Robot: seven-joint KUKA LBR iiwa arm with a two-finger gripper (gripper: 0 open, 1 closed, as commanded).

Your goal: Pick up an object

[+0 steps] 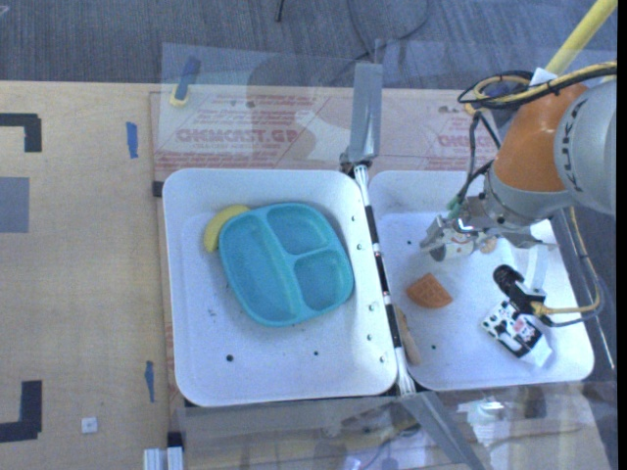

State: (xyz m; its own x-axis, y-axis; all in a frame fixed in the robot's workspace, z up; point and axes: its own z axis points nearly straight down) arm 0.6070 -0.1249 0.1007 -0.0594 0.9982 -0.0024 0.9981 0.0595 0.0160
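- Jaws: I cannot tell from this view whether they stand wide or narrow, because the wrist sits over them and the camera looks down at a slant.
- The gripper hangs over the back half of the right bin, roughly midway between its side walls.
- The nearest thing I could pick is the orange piece, a small wedge-like lump. It lies on the right bin's floor, just toward the front and left of the gripper and apart from it.
- A thin tan strip lies against that bin's left wall, in front of the orange piece. I cannot make out what it is.
- The arm comes in from the right, with its orange band above the bin's far right corner.
- The left bin stands directly beside the right one, and their walls meet.
- In the left bin, a blue plate with three compartments lies flat near the middle, turned at an angle to the walls.
- A yellow object touches the plate's back left edge and is partly covered by it.
- The wooden bench spreads out to the left, with blue tape marks on it.
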